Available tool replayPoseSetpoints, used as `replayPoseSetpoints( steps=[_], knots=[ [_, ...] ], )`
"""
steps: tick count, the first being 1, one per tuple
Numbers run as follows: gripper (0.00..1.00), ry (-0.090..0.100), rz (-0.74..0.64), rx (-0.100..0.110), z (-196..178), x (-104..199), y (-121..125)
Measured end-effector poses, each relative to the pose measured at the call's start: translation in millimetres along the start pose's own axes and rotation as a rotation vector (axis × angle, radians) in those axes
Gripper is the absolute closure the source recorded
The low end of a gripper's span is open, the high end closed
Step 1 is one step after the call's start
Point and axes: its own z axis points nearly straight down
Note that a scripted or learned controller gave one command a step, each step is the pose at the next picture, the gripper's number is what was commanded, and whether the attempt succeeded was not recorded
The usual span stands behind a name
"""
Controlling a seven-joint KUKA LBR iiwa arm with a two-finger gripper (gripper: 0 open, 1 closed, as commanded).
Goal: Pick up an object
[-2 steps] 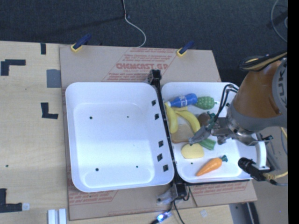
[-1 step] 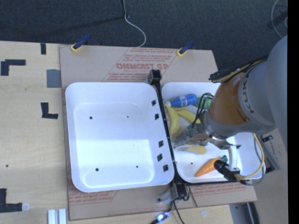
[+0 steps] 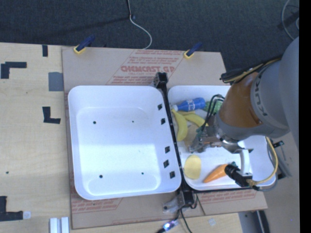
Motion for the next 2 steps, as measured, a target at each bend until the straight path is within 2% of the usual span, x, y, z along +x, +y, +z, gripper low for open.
replayPoseSetpoints(
  steps=[1,2],
  knots=[
    [1.00,-0.001,-0.003,-0.004,10.5,1.1,76.3],
    [1.00,0.002,-0.012,-0.015,-97.7,127.9,126.0]
  ],
)
